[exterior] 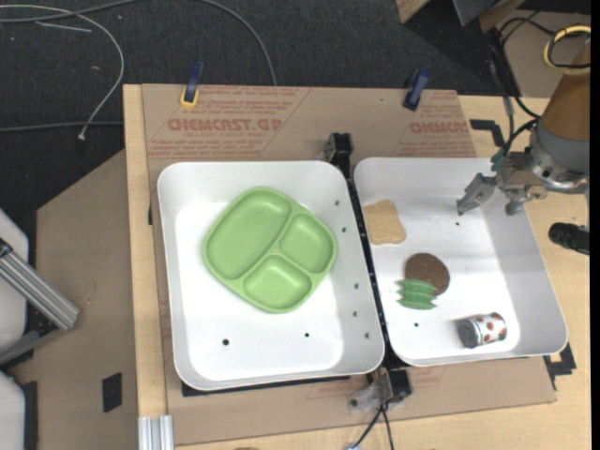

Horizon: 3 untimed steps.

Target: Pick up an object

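Gripper (491, 195) of mine hangs over the top right part of the right bin (525, 279), fingers spread apart w/ nothing between them. Camera view, from above at a slant: candidate objs all sit in that same bin, lower and to the left of me. Tan flat piece (383, 222) lies near the bin's left wall; brown round disc (427, 269) is further down, w/ a green ridged piece (417, 293) touching or overlapping its lower edge; small can (481, 329) lies on its side near the bottom rim, apart from the rest. Left bin (187, 326) bears a green divided plate (270, 248), well apart from me. Risks as I judge them: no obj under my fingers now, so closing here grabs air. Tan piece and disc look flat, so fingers could scrape the floor and slide over them w/o purchase. Disc + green piece so close means I may nudge one while going for the other. Can, being round and on its side, could roll off if my fingers come in along the wrong axis, and it's near the rim, so little room there. Can't tell my height above the floor from this angle, so depth error is likely too.
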Each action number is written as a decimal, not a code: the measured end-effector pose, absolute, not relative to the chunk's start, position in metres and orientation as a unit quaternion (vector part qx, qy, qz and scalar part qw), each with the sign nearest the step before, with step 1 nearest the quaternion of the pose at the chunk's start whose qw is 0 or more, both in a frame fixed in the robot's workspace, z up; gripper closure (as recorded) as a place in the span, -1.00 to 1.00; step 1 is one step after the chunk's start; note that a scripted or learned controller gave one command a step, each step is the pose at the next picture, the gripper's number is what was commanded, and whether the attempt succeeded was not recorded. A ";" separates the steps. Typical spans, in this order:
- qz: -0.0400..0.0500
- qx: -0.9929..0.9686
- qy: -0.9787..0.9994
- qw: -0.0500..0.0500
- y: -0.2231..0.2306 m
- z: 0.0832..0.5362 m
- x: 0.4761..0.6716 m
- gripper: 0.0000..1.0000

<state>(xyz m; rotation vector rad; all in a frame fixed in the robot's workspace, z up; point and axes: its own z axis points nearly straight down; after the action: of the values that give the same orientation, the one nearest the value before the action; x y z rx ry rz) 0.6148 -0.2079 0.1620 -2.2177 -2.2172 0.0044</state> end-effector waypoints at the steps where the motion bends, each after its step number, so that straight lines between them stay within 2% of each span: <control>1: 0.001 -0.706 -0.708 0.002 -0.203 0.118 0.619 -1.00; 2: -0.001 -0.706 -0.708 0.000 -0.203 0.132 0.620 1.00; 3: -0.002 -0.706 -0.708 -0.004 -0.202 0.196 0.628 1.00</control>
<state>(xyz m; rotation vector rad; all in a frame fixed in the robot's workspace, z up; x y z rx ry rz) 0.6282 -0.2023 0.1956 -2.2246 -2.2287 -0.0062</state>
